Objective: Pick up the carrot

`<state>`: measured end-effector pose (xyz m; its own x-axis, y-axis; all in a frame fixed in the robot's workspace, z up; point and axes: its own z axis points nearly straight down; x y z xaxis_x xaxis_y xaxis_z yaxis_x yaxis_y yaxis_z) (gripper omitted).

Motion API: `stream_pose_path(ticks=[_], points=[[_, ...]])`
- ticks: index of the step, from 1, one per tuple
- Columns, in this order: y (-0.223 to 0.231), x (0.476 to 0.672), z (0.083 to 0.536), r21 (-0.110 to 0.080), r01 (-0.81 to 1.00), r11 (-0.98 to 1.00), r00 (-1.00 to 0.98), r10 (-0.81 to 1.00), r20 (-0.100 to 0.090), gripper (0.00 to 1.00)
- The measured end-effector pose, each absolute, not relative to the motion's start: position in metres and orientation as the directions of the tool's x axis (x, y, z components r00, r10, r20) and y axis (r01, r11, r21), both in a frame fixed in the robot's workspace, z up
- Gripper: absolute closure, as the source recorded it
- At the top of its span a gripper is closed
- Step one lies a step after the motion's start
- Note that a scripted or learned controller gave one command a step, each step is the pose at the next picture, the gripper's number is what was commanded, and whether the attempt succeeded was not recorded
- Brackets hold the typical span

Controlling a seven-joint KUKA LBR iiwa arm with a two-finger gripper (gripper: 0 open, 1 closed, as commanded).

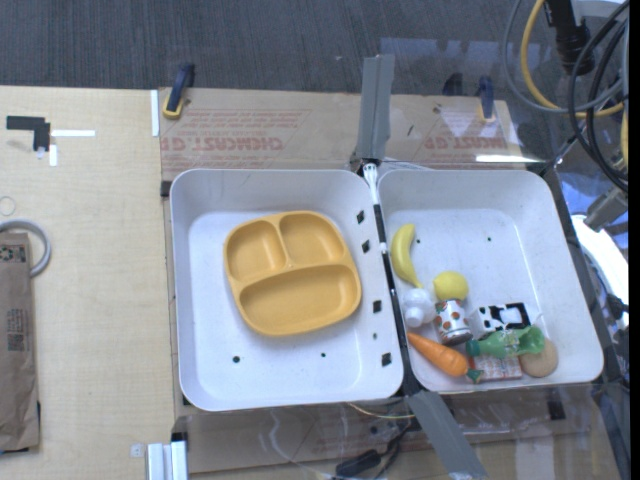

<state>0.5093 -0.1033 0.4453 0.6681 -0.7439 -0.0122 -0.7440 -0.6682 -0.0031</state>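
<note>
An orange carrot (439, 354) lies near the front left corner of the right bin (500, 203), pointing its thin end toward the bin's left wall. A small patterned can (454, 320) stands just behind it, and green packaging (510, 344) lies by its thick end.
The right bin also holds a banana (403, 254), a lemon (450, 286), a white item (415, 310), a black-and-white toy (503, 316) and a brownish round thing (540, 361). A yellow divided plate (291, 271) lies in the left bin (200, 298). Cables (560, 38) hang at the top right.
</note>
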Motion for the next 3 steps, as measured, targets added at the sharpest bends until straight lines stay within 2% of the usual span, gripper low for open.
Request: stream_pose_path(ticks=[1, 2, 3], points=[[-0.176, 0.583, 0.385, -0.003, -0.584, -0.812, 0.812, -0.584, -0.004, 1.0], [-0.18, 0.563, 0.422, -0.003, -0.588, -0.809, 0.809, -0.588, -0.003, 1.0], [-0.173, 0.566, 0.44, -0.004, -0.4, -0.916, 0.916, -0.4, -0.004, 1.0]])
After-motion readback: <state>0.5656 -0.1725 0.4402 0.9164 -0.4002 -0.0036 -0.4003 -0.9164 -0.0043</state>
